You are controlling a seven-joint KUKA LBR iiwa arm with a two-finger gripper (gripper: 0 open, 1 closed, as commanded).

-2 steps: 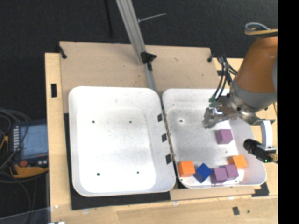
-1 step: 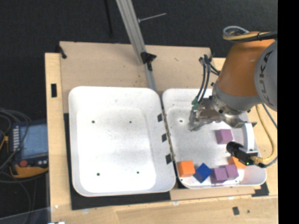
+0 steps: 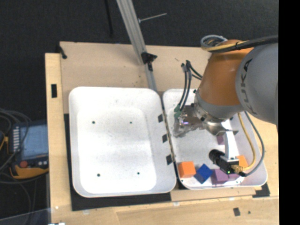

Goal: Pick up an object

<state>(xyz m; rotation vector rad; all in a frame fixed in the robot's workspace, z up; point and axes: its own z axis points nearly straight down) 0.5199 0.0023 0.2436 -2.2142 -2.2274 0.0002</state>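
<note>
You've got a tan bench [image 3: 103, 64] on a dark floor [image 3: 56, 13]. The left bin [image 3: 112, 139] is white and shallow, with four small dark dots on its bottom. A black mat [image 3: 68, 163] shows under its left and near edges. Black clips [image 3: 165, 138] sit along its right rim. A metal rail [image 3: 133, 27] slants from the far edge down to the bin's far right corner. Off the bench's left side you'll see a pendant [image 3: 30, 146] with a bluish screen, cables [image 3: 7, 121] looped beside it.
</note>
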